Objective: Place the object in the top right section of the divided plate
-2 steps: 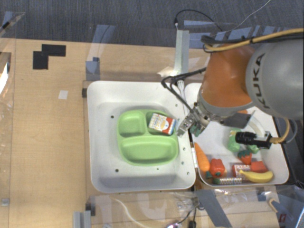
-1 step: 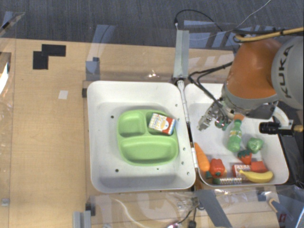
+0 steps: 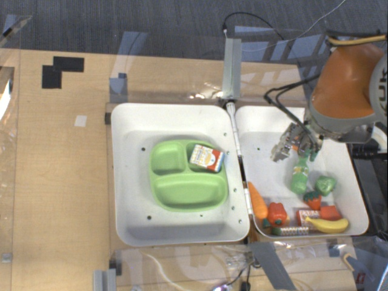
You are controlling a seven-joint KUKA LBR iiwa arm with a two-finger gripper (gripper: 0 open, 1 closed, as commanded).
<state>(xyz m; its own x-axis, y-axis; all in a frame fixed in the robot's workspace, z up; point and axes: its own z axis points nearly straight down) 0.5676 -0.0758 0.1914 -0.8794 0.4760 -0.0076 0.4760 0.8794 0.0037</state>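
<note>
1. Small printed carton (image 3: 207,158) lies in the top right section of the green divided plate (image 3: 188,190), left bin (image 3: 176,229), well apart from the gripper (image 3: 297,145) and at about 9 o'clock from it, across the wall between the bins.
2. Gripper hangs over the right bin (image 3: 260,132), upper middle, w/ the grey arm (image 3: 348,80) and its orange band coming in from 2 o'clock.
3. Green bottle-shaped toy (image 3: 299,177) sits right below the fingers, at 6 o'clock, neck up toward them. Cannot tell whether the fingers are spread or closed, or whether they grip the bottle or only hover by it.
4. Carton face shows red, yellow and blue print on white; lettering too small to read. Partial letters on the arm's white casing at the far right edge, also not legible.
5. Plate looks like smooth moulded plastic, rounded corners, two small sections on top and one wide one below. Bins are shallow, white, glossy, w/ small dark holes in the floor.
6. Along the right bin's bottom edge, approx 6 o'clock from the gripper: orange carrot (image 3: 258,202), yellow banana (image 3: 328,224), green pepper-like toy (image 3: 326,185) and several red pieces, all plastic play food by the look.
7. Bench (image 3: 60,180) is pale wood, black blocks at 10 o'clock.
</note>
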